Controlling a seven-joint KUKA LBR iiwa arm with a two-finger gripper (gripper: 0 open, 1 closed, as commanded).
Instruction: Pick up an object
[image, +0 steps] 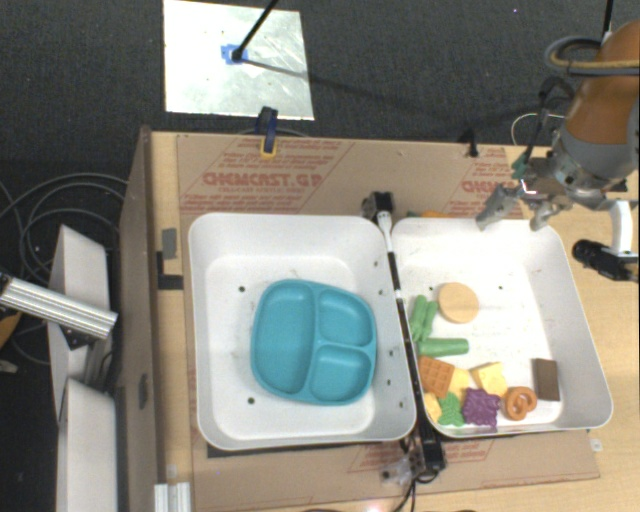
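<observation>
The claw (519, 208) hangs over the far rim of the right bin (575, 300), its two fingers spread apart with nothing between them, so no pick has been made yet. Taking that bin as the landmark, all the candidate objects lie inside it and crowd its near-left part: a round tan disc (459, 302) sits closest to the bin's middle, two green pieces (430, 330) lie just beside it against the left wall, and along the near wall sit an orange waffle-like square (436, 374), a yellow wedge (491, 378), a purple cluster (481, 407), a small pretzel-shaped ring (519, 402) and a brown block (545, 378). The claw is well apart from all of them, at the opposite, far end of the bin, which reads as a waiting or approach pose above the rim rather than a descent. The pile probably gathers near the front wall because the pieces are loose and have been pushed together; that packing would make a clean pinch awkward, whereas the disc stands freer and looks the easier target. To the left of the right bin, touching it along a shared edge, the left bin (220, 250) holds a blue divided plate (313, 342). Both bins rest on a cardboard-covered worktop (300, 175).
</observation>
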